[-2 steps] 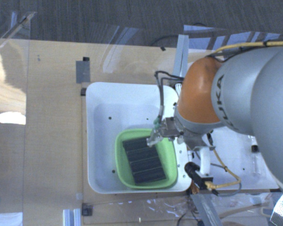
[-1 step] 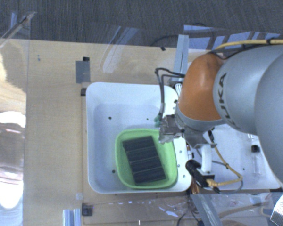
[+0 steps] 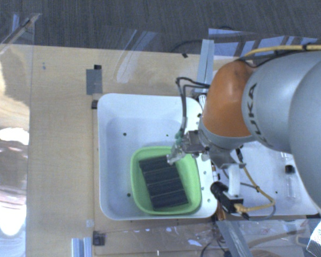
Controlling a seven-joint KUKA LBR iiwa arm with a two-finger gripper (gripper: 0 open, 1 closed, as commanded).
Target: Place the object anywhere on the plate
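risk: the dark ridged object (image 3: 163,182) already lies flat on the green plate (image 3: 140,197), so the main danger, as I judge it, is disturbing it; if the gripper (image 3: 177,153) drags sideways or lifts with a finger snagged on the object's upper edge, it could slide off or tip the plate
risk 2: plate sits close to the left bin's (image 3: 115,123) front and right walls; a nudge from the wrist could shove it against a wall and tilt it
risk 3: cables (image 3: 252,193) hang near the wall between the bins and might catch on it, a guess only
gripper: low over the plate's upper right rim, right at the object's top corner; open or shut, cannot tell, the orange band (image 3: 228,103) and wrist hide most of it
task thing: dark rectangular slab with ridges across it, lying slantwise in the middle of the plate, flat, all inside the rim
task state: looks done or nearly so, judged from how it lies
left bin: white, shallow; holds the green plate with the object on it, plate in the near right part; a few small dark specks on the floor
right bin (image 3: 270,165): mostly hidden under the arm (image 3: 289,100); a small clear thing with a dark cap (image 3: 289,182) lies in it, too small to name
worktop (image 3: 59,159): light wood, both bins on it
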